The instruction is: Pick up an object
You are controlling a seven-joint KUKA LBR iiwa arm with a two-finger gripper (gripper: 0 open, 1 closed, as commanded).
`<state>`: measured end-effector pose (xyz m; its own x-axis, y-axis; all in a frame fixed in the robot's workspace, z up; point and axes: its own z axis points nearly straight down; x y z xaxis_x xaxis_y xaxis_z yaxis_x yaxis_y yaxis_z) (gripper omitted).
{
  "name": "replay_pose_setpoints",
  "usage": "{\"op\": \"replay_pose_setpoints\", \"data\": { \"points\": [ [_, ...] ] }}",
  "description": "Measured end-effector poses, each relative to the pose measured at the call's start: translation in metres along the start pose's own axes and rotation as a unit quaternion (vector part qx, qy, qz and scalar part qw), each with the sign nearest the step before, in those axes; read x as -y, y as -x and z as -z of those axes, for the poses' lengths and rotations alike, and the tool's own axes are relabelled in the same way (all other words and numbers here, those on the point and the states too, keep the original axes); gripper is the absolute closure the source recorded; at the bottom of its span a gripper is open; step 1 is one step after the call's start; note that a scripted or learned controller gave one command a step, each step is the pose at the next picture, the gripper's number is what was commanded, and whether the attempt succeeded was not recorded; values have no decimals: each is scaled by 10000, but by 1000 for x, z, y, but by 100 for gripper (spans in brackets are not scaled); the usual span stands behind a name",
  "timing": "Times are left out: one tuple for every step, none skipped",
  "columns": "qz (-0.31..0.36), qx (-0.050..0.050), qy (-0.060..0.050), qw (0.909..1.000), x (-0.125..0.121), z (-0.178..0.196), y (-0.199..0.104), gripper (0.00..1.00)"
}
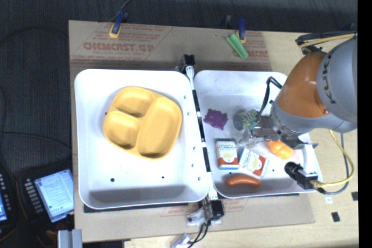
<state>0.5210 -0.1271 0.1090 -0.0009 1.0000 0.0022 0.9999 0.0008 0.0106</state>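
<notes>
The right bin (232,81) holds several small items. A purple bunch of grapes (215,119) lies at its left. A round grey-green item (245,119) sits mid-bin, and below it lie two small red-and-white cartons (227,154) (253,162). A reddish sausage (243,181) lies at the front wall, and an orange item (281,150) sits on the right. My gripper (259,129) hangs low over the middle of this bin, right beside the grey-green item and just above the cartons. The arm's orange band (303,93) covers the bin's right side.
The left bin (96,183) holds a large yellow lumpy item (143,120). A black divider rail (197,119) runs between the bins. A green marker (237,46) and blue clamps (118,23) lie on the cardboard behind. A cable (343,154) loops at the right.
</notes>
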Motion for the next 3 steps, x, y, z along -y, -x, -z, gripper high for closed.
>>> {"op": "replay_pose_setpoints", "data": {
  "points": [
    [-2, -1, -3, 10000, 0, 0, 0, 0],
    [-20, 55, 16, 10000, 22, -20, -29, 0],
    [-8, 46, 40, 10000, 32, -20, -31, 0]
  ]
}}
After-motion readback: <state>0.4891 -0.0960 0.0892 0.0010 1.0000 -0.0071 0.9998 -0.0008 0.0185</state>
